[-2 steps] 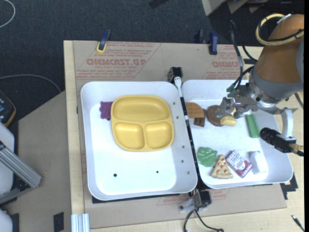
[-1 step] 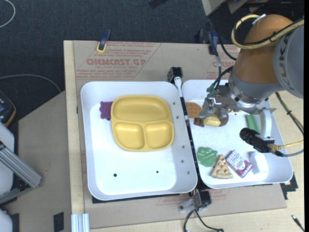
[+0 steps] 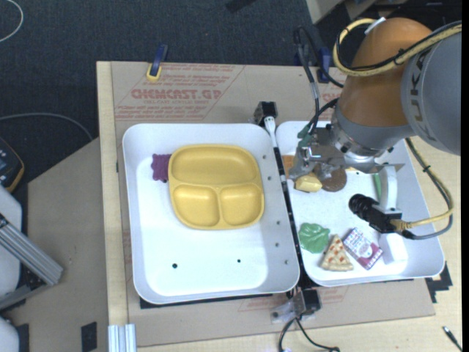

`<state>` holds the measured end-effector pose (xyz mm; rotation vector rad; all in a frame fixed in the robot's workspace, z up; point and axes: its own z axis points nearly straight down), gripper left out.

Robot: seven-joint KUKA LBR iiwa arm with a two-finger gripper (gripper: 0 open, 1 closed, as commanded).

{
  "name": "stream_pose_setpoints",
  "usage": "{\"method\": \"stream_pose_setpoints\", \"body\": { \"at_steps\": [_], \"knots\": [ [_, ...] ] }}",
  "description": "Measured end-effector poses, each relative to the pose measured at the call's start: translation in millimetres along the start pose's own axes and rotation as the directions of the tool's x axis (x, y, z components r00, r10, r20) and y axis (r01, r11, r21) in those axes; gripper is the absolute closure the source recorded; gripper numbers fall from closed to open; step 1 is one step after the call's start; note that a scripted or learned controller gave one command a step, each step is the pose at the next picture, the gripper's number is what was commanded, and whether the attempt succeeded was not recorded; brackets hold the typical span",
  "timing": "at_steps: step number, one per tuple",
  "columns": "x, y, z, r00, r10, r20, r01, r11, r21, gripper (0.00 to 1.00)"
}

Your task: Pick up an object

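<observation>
Smooth yellow plastic plate (image 3: 217,185) with three compartments sits in the left bin (image 3: 139,218), a purple scrap (image 3: 160,166) touching its left edge. Over in the right bin (image 3: 421,259): a green lumpy toy (image 3: 314,237), a pizza slice (image 3: 336,254), and a small printed packet (image 3: 363,247), close together. The grey arm (image 3: 385,79) hangs low, gripper (image 3: 314,169) down over a pale yellow object (image 3: 308,185) by the divider; whether it's clenched, can't tell.

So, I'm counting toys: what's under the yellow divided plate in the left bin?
A purple toy pokes out at the yellow divided plate's left edge; whatever else lies beneath is covered.
</observation>
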<state>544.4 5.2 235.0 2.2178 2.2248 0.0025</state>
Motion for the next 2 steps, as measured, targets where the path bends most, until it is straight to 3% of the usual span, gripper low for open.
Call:
{"method": "stream_pose_setpoints", "body": {
  "at_steps": [2],
  "knots": [
    [-6.1, 2.3, 18.1, 1.000, 0.004, 0.001, -0.004, 1.000, 0.005, 1.00]
  ]
}}
